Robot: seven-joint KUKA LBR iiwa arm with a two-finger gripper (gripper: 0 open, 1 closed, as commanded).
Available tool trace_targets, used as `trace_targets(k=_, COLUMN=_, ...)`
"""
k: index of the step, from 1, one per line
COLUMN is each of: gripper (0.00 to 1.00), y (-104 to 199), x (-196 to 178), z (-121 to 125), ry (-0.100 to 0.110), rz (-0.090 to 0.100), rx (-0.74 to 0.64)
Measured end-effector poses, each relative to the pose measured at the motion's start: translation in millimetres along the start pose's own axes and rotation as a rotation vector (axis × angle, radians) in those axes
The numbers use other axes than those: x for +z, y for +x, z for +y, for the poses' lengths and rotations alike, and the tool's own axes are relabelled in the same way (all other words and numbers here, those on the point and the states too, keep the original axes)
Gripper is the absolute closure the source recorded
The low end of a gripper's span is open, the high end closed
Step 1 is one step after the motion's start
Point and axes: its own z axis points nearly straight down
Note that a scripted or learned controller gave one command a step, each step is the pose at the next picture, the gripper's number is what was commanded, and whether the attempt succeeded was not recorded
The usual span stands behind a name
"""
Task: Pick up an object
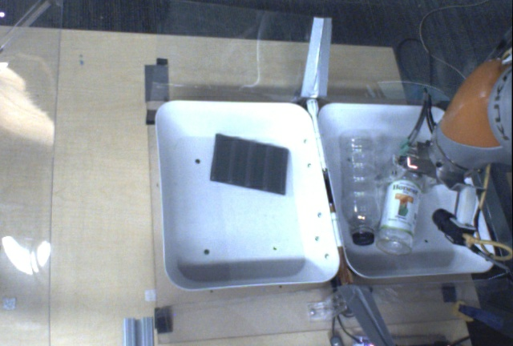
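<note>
The labelled bottle [399, 212] lies just below the hand [417, 164]; its grip state I cannot tell.

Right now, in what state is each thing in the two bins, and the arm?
Dark ribbed pad: lying flat in the left bin.
Labelled clear bottle: lying in the right bin.
Clear plastic bottle: lying beside it, dark cap toward the front.
Gripper: over the labelled bottle's top.

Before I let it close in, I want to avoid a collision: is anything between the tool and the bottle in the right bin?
Nothing visible. The tool is right at the top of the clear glass bottle with the green-and-white label. The clear plastic bottle with the black cap lies beside it, on its far side from the arm.
</note>
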Motion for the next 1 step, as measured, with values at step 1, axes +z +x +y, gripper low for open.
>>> trace_targets(k=1, gripper=1.0, y=1.1, x=-10.3, z=1.1, ry=-0.003, rz=0.001, rx=-0.001)
